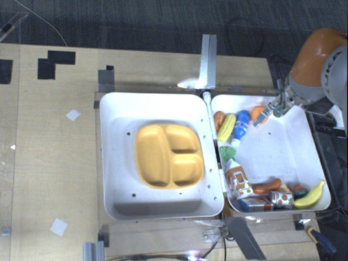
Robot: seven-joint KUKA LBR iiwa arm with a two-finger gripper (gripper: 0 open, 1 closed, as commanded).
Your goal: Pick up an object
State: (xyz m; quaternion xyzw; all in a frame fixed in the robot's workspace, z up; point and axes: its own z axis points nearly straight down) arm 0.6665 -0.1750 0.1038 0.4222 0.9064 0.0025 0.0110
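The gripper (276, 110) hangs over the far right corner of the right bin (283, 151), at the end of the grey arm (321, 69) with its orange band; whether it is apart or together cannot be told, since its tip is small and blurred, and nothing can be made out in its grasp. Just to its left, almost touching, lies a small orange toy (258, 114). Further left of the gripper, along the bin's left wall, sit a blue-and-white bottle (240, 125), a yellow corn cob (227, 127) and an orange piece (219, 119). Well below the gripper, along the near wall, lie a yellow banana (310, 195), a red sausage (266, 187), a small can (281, 199) and a carton (237, 181). Far to the gripper's left, the left bin (117, 145) holds a yellow divided tray (167, 155).
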